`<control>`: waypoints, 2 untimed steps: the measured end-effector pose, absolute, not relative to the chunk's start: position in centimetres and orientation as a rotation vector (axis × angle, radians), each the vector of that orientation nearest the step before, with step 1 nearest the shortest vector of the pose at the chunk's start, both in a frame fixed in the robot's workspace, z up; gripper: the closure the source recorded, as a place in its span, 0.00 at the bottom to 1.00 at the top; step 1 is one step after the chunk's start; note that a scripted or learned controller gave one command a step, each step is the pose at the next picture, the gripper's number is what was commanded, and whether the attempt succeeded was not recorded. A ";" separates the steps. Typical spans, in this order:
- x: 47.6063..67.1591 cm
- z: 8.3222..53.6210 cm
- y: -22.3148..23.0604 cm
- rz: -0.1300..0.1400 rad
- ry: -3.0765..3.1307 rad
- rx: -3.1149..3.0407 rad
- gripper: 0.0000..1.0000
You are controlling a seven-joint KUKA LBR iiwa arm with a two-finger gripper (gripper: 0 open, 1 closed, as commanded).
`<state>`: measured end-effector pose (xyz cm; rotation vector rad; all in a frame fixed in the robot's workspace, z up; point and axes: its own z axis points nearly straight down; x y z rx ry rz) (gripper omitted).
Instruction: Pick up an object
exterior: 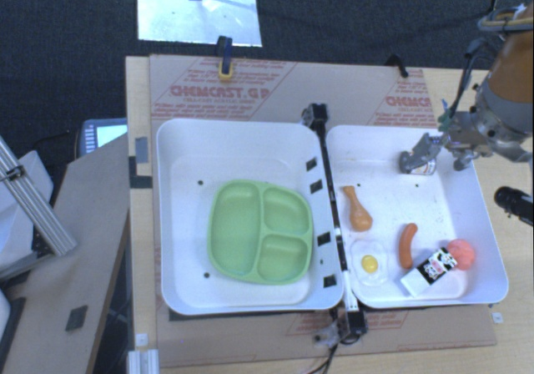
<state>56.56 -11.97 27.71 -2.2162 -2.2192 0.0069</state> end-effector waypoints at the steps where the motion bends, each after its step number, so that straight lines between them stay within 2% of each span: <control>1: 56.7 28.1 -12.0 -0.001 -2.226 -2.219 0.00; 2: 56.7 22.1 -12.7 0.004 -2.220 -2.219 0.00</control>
